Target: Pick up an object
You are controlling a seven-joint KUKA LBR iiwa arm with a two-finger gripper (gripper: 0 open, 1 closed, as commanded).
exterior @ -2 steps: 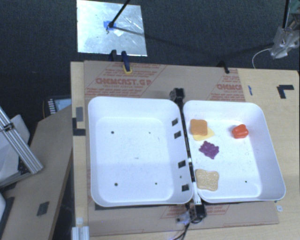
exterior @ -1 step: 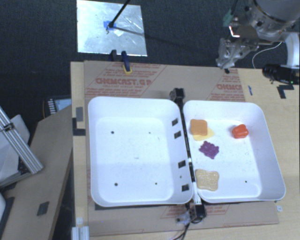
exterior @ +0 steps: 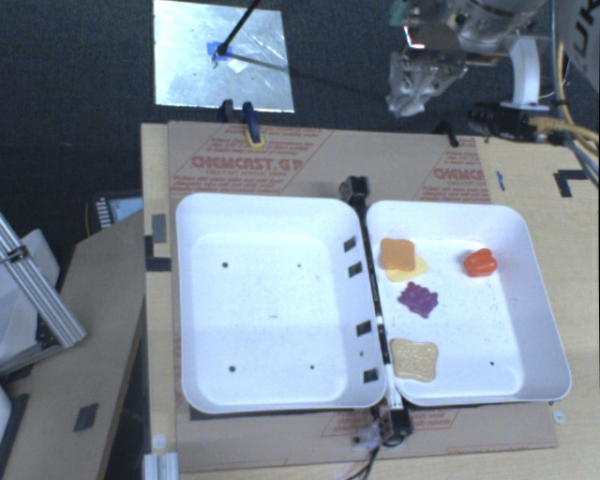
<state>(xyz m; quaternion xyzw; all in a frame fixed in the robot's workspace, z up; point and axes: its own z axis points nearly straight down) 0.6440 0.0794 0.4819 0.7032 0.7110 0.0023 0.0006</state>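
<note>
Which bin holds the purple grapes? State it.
In the right bin: the purple grapes lie on its floor, between an orange block and a bread slice.

Arm (exterior: 487, 21): grey-silver metal housing, rounded, glossy highlights on curved surface. Wrist section wide, drum-shaped.

Gripper (exterior: 412, 94): pale grey-white body, blocky and angular, narrowing toward lower end. Small red-orange mark on upper face, near dark recess. Teal-green patch at upper left edge. Detail blurred; screws and lettering not readable.

White curved piece (exterior: 525, 70) just right of gripper body, smooth, tube-like.

Cables (exterior: 574, 112): bundle at right side, yellow strands mixed with grey and white. Black fitting (exterior: 497, 117) sits where bundle starts.
</note>
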